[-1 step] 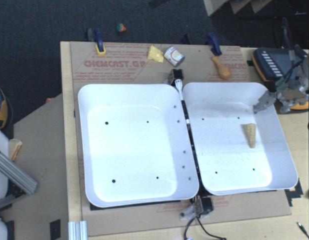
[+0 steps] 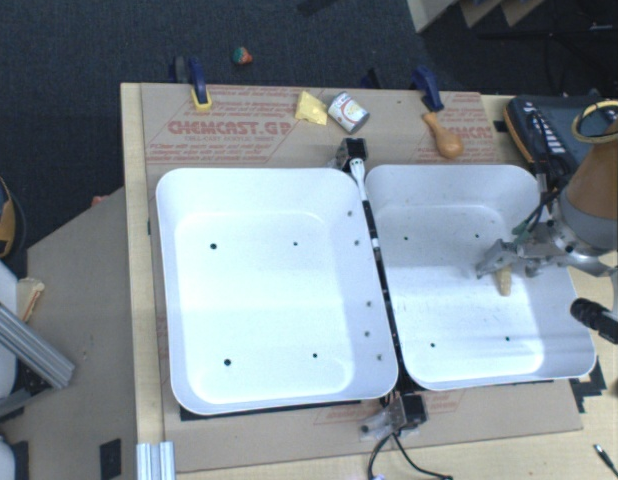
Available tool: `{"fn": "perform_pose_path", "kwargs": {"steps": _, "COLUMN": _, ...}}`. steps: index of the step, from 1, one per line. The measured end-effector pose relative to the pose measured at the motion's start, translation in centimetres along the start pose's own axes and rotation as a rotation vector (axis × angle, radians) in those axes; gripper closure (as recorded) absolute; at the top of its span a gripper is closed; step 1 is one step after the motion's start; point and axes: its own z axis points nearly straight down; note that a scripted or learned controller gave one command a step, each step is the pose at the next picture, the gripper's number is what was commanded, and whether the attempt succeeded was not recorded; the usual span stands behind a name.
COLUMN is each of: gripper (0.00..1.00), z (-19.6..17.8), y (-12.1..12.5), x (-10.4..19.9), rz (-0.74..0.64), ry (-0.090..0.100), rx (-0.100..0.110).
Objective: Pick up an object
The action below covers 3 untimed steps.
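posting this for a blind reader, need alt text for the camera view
A grey robot arm reaches from the right, its gripper over the right white bin, just above a small tan object. The left bin sits beside it on a cardboard-covered bench.

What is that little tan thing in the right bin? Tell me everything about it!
The tan piece is a small, short, stubby thing, light brown like wood or cork. It sits inside the right bin, toward the right side, directly under the gripper. Its top end meets the gripper's grey metal tip and the rest points down toward the near edge of the bin. It is too small to tell what it really is, or whether it is being gripped or just lying on the white floor.
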Motion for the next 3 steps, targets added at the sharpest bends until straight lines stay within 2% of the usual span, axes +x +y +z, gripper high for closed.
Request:
{"fn": "perform_pose_path", "kwargs": {"steps": 1, "gripper": 0.0, "z": 1.0, "y": 1.3, "x": 0.1, "rz": -0.001, "ry": 0.004, "rx": 0.003}}
{"fn": "perform_pose_path", "kwargs": {"steps": 2, "gripper": 1.0, "z": -0.1, "y": 1.3, "x": -0.1, "rz": 0.0, "ry": -0.003, "rx": -0.002}}
{"fn": "perform_pose_path", "kwargs": {"steps": 3, "gripper": 1.0, "z": 1.1, "y": 1.2, "x": 9.5, "rz": -0.006, "ry": 0.0, "rx": 0.003}}
